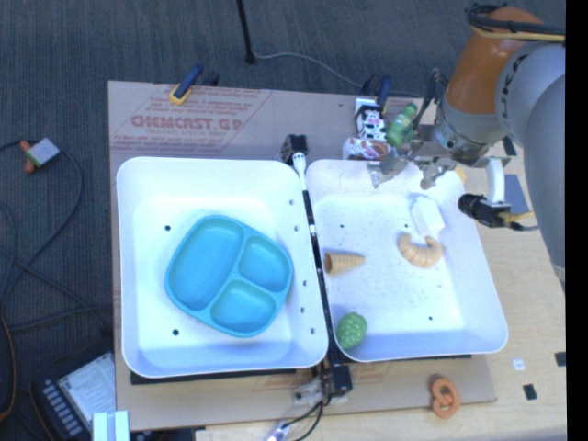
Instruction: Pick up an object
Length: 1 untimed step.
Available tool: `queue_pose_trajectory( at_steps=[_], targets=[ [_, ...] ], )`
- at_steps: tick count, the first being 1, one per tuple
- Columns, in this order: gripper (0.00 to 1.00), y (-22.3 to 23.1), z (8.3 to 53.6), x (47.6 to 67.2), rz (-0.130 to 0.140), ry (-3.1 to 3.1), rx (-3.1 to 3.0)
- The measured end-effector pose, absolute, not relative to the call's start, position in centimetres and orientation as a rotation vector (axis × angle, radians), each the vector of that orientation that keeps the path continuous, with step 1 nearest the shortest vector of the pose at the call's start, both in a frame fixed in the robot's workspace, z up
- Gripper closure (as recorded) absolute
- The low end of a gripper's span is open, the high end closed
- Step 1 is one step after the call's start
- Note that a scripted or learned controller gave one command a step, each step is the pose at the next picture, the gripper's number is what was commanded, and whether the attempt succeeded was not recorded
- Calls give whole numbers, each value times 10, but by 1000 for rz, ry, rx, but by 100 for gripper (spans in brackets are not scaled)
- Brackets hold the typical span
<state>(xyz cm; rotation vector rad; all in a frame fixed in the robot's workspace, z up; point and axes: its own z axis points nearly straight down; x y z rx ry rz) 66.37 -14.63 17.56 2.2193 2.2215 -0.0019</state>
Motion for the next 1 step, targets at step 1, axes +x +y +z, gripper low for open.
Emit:
queue_pose_trajectory(
  at_steps=[1],
  targets=[
    [0, -113, 88, 617, 3, 2219, 2218]
  ],
)
